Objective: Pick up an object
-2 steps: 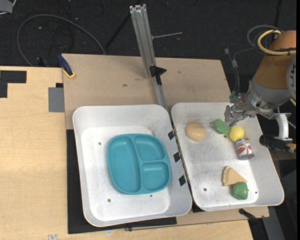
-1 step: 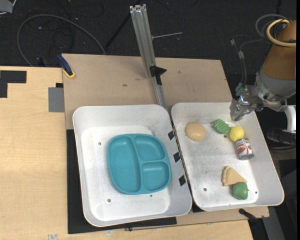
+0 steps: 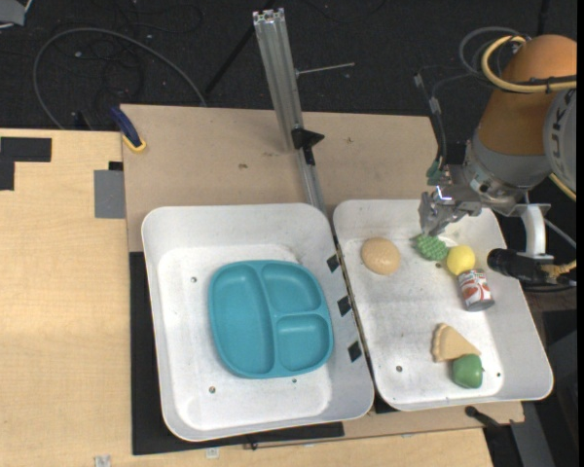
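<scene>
- Arm (image 3: 526, 115) comes in from the right, grey with an orange band, wrist over the far edge of the right bin (image 3: 399, 358).
- Hand (image 3: 438, 224) points down at the far part of the right bin, tips right above a small green leafy item (image 3: 430, 248); can't tell whether it touches.
- Hand opening: can't tell, the tips are too small and blurred. Nothing visibly gripped between them.
- Objects in the right bin, all lying on the bin floor:
- green leafy item, far side, just under the hand
- yellow lemon-like ball (image 3: 459, 259), just right of the green item, touching or nearly so
- small can (image 3: 475, 290), red and white label, tilted or on its side, just in front of the yellow ball
- beige round bun-like piece (image 3: 380, 256), left of the green item, apart from it
- tan wedge (image 3: 452, 342), near the front, touching a green round piece (image 3: 467, 371) just in front of it
- Left bin (image 3: 165, 261) holds a teal divided tray (image 3: 270, 317) with three compartments, lying flat mid-bin.
- Both bins sit side by side on the desk (image 3: 204, 154), edges meeting in the middle.
- Metal post (image 3: 277, 76) stands behind the bins, slanted in view.
- Light wood board (image 3: 49, 300) on the left.
</scene>
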